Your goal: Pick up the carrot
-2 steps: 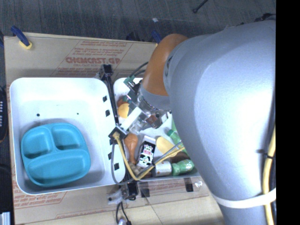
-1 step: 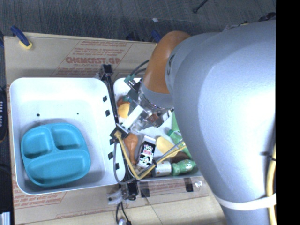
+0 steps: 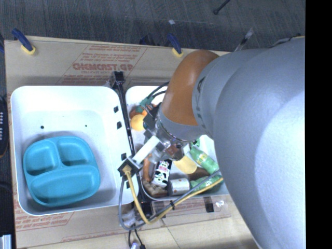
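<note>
- While the arm is stretched across the right bin, the scene is called from that bin's near edge outward.
- At the bin's near rim a yellow cable is seen looping over the edge.
- Just inside the near rim a silver can is lying on its side.
- Near the bin's near-left corner a slim orange-brown piece is spotted, and it is taken to be the carrot. It is wedged just beside a black-and-white patterned pack, and part of it is hidden.
- Above the middle of the bin the gripper is held close over the clutter. Whether it is open or shut cannot be told, and nothing can be made out in its hold.
- Toward the bin's right side a green bottle is lying at a slant.
- Toward the bin's far-left part a round yellow-orange fruit is resting.
- Left of the bin a blue divided plate is sitting in the left bin.
- The carrot is judged light, stiff and rather smooth, so slipping is to be expected. It is best taken across its middle, on the side away from the pack.
</note>
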{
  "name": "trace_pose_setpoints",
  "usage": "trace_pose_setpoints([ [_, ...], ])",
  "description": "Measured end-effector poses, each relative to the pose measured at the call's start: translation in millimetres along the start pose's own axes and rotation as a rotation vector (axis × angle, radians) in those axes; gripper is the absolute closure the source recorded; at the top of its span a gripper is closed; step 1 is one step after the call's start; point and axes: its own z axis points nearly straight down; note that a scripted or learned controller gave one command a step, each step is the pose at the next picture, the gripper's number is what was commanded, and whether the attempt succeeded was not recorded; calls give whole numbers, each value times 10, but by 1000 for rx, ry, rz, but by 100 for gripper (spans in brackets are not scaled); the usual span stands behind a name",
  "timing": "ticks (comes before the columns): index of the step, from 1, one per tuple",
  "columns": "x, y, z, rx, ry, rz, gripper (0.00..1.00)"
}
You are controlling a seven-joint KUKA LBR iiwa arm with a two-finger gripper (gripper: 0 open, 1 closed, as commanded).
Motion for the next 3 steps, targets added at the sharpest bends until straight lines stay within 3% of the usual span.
trace_pose_setpoints([
  [1,135,-66,-222,-4,1,378,100],
  [2,471,-588,725,2,-4,283,100],
  [3,83,-106,-14,0,4,273,100],
])
